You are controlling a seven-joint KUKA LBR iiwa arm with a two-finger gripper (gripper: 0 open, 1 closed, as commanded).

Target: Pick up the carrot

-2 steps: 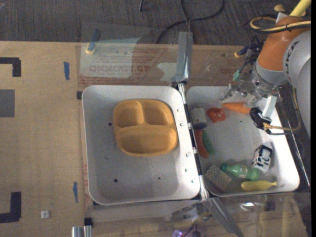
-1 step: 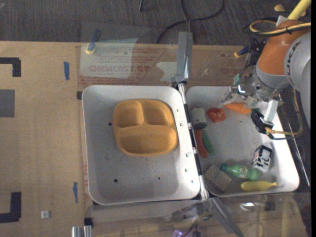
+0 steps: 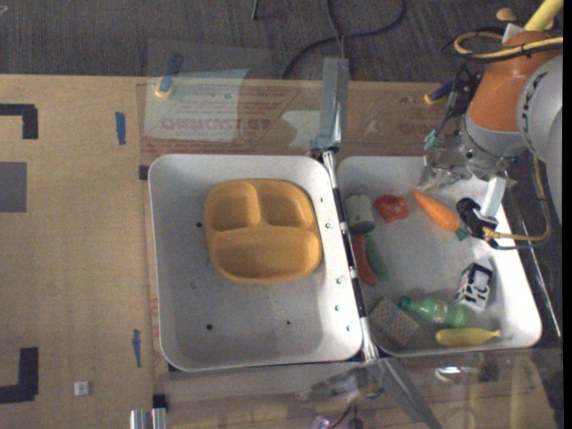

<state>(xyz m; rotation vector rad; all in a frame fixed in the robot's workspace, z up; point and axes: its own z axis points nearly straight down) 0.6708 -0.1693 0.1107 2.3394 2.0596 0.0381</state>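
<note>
On my feed, nearest the camera in the right bin [image 3: 527,315], I see a yellow banana [image 3: 466,336] along the front wall, a green bottle [image 3: 435,310] just behind it, and a grey sponge [image 3: 393,322] to their left. A small black-and-white box [image 3: 475,286] sits by the right wall. Farther in, a red-and-green piece [image 3: 367,259] lies against the left wall, with a grey cylinder [image 3: 359,212] and a small red item [image 3: 391,207] behind it. The carrot [image 3: 437,212] lies slantwise toward the back of that bin, orange body with green end pointing right and forward. The claw [image 3: 444,170] hangs just behind the carrot at the bin's far edge; I cannot tell how it is set. In the left bin [image 3: 179,311] an orange divided tray [image 3: 263,229] rests on the floor, on the bench [image 3: 71,266]
</note>
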